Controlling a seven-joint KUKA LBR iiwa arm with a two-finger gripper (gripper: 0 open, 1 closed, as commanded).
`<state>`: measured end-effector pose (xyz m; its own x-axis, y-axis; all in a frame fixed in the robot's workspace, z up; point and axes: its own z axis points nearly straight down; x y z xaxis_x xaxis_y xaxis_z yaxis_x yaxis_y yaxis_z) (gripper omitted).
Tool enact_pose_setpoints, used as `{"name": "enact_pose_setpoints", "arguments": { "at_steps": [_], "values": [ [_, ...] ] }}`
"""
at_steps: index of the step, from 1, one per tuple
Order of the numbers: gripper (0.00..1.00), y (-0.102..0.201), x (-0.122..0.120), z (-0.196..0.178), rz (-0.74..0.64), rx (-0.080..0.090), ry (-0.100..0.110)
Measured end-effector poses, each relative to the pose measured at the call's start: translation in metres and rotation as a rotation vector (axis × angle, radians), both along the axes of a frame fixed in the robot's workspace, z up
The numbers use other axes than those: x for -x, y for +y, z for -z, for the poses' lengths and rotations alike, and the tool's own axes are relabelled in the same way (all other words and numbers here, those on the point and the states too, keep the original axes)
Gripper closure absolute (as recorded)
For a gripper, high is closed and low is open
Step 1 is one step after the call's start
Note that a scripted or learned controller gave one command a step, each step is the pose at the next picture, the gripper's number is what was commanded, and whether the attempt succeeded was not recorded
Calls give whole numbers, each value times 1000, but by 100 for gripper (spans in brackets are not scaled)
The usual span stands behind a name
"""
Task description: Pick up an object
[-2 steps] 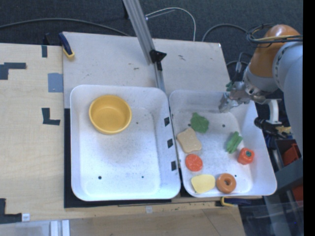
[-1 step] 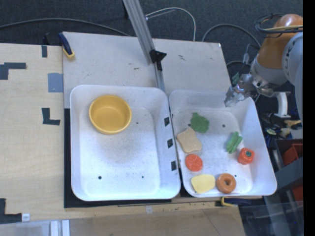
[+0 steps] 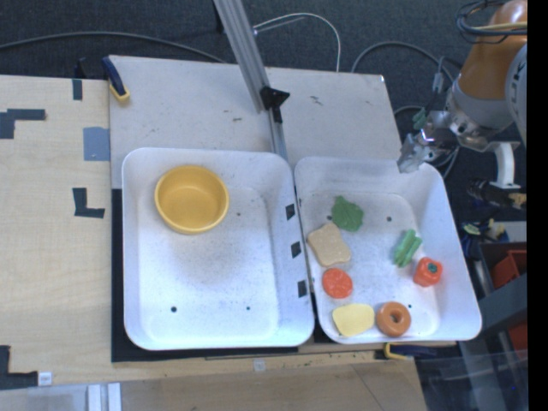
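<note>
The right bin holds several toy foods: a green leafy piece, a tan bread slice, a red tomato slice, a yellow piece, a brown doughnut, a green pod and a red-orange pepper. My gripper hangs over the bin's far right corner, apart from all of them, with nothing seen between its fingers. The arm reaches in from the upper right.
A yellow bowl sits in the left bin at its far left. A slanted metal post rises behind the bins' divide. Cables lie on the dark floor beyond the bench.
</note>
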<state>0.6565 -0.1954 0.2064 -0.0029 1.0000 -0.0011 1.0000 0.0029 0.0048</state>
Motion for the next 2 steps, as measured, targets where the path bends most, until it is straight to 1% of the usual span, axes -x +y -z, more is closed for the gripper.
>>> {"name": "enact_pose_setpoints", "arguments": {
  "at_steps": [1,2],
  "values": [
    [100,1,-1,-30,1,0,2],
    [100,59,0,-37,-4,-3,4]
  ]
}}
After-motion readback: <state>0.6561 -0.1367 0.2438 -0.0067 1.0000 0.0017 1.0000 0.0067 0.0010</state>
